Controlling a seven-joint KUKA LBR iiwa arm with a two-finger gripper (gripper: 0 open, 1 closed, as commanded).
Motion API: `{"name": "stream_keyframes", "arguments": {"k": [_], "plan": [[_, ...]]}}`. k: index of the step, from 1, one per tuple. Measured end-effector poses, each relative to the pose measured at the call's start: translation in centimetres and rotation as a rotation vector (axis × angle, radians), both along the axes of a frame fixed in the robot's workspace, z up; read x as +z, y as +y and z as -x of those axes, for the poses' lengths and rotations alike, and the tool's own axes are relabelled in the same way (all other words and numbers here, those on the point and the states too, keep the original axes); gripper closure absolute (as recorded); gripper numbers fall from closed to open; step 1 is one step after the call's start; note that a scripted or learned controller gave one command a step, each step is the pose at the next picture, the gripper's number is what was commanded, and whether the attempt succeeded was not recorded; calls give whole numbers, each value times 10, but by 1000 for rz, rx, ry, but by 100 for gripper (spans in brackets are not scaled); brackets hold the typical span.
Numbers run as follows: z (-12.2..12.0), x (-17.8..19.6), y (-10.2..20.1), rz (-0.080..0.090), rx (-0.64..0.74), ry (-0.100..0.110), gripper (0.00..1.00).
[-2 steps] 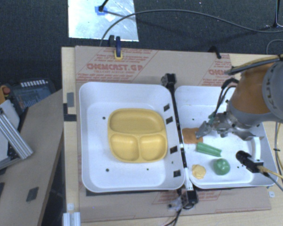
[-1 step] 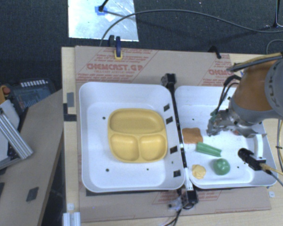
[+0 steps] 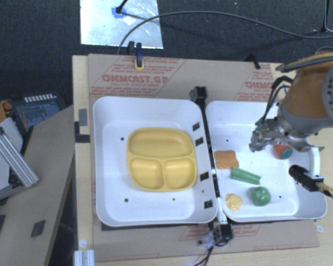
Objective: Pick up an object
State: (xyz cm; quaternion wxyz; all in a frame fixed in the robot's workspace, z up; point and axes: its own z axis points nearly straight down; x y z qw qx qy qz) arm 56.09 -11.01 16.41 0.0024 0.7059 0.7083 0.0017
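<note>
My gripper hangs low over the right bin, in its upper right part. Just to its right an orange and teal object lies against the wrist, partly hidden by it. Left of and below the gripper is a flat orange piece. A long green item lies under that piece, a round green item sits nearer the front, and a small yellow item rests at the front left. Nothing shows between the gripper and the bin floor.
The left bin holds a yellow divided plate. A black divider with clips runs between the two bins. The bins stand on a cardboard sheet. A grey bench corner is at the left.
</note>
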Motion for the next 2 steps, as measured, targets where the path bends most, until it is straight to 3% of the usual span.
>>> {"name": "stream_keyframes", "arguments": {"k": [1, 2], "plan": [[-2, 43, 0, 0, 1, -1, 100], [-18, 37, 51, -3, 6, 3, 100]]}}
